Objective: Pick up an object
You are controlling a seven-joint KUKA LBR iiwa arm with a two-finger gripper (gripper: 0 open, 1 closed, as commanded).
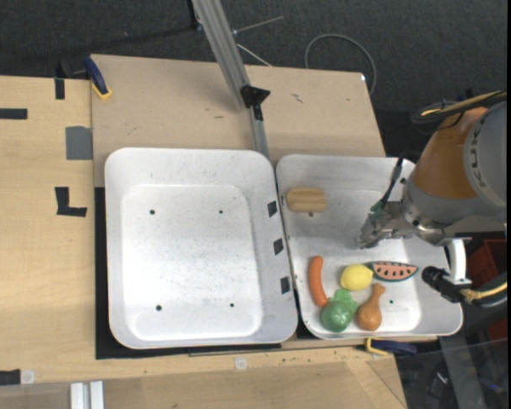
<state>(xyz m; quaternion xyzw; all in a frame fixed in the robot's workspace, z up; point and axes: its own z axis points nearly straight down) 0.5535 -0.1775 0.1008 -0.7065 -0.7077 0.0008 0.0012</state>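
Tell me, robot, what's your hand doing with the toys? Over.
Hand over the right bin, holding nothing seen. Lemon, watermelon slice, carrot just below it. Bread roll off to the side.

A robotics lab. My arm [460, 164] reaches over a plywood bench [179, 100] bearing two white bins [119, 228]. Black tape marks [64, 201] lie left of the bins, toy food [345, 292] inside the right one.

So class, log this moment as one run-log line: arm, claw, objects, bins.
arm: over right bin | claw: above lemon, holding nothing seen | nearby: watermelon slice, carrot, bread | left bin: untouched
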